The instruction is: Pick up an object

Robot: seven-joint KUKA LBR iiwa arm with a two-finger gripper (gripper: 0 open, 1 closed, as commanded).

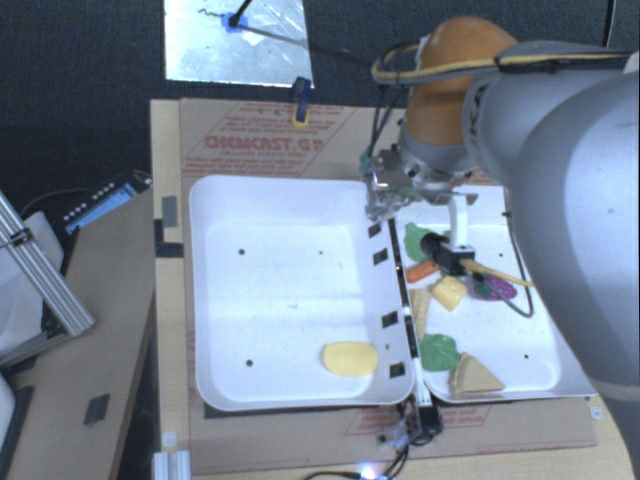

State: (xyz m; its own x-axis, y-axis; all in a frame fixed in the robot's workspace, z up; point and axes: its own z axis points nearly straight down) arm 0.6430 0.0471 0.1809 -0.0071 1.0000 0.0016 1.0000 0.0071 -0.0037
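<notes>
My gripper (381,206) hangs over the far end of the divider between the two bins, under the orange-banded wrist. In the left bin (250,208) a yellow oval piece (350,358) lies near the front right corner. The right bin (520,363) holds several small things: a green piece (414,238) just right of the gripper, an orange carrot-like piece (422,270), a yellow block (450,294), a purple piece (496,287), a cream wedge (420,311), a green lump (437,350) and a tan wedge (475,376). Nothing shows held in the gripper.
The big grey arm covers the right bin's far right part. Black clips (388,320) line the divider. Both bins rest on cardboard (260,140). A foil sheet (235,28) lies behind, and a metal frame (40,278) stands at the left.
</notes>
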